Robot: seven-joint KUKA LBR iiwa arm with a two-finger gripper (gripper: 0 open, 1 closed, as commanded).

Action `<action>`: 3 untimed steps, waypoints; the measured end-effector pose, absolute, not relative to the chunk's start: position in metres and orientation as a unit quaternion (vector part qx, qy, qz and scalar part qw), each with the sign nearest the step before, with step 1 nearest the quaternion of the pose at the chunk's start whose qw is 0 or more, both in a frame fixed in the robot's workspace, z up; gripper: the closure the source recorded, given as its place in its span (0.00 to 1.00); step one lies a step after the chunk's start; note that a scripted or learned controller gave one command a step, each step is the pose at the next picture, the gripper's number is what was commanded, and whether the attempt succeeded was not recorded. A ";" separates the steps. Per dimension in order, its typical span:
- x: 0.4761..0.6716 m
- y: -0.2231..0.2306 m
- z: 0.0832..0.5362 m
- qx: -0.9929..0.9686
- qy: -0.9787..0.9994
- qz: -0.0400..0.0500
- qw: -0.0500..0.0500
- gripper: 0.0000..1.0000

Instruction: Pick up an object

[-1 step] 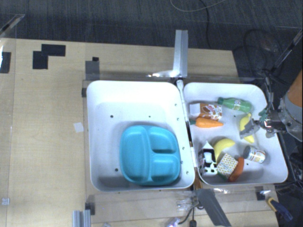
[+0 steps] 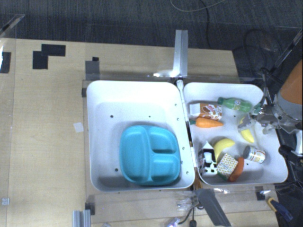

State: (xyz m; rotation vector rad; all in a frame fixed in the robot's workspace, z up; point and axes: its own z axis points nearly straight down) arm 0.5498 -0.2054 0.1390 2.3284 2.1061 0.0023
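Several candidates crowd the right shallow white bin (image 2: 282, 174) — my pincer (image 2: 253, 120), whose state I cannot tell, hovers just above the small yellow banana-shaped toy (image 2: 247, 135) — so I judge descent comes next.

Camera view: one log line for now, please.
gripper over right bin | near banana | nothing seen held | blue tray in left bin

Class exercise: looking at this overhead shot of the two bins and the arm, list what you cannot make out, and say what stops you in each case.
1. The gripper, camera view: small and blurred over the right bin, so its grip state cannot be read.
2. The arm: cut off by the right edge.
3. The small can: label too small to read.
4. The yellow piece beneath the gripper: too blurred to identify.
5. The patterned box: hides part of the red object behind it.
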 end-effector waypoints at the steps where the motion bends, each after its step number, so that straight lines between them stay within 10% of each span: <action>1: 0.577 -0.200 0.089 0.722 0.692 0.003 0.005 0.00; 2: 0.580 -0.199 0.101 0.721 0.693 0.005 0.007 1.00; 3: 0.598 -0.152 0.133 0.674 0.739 0.001 0.002 1.00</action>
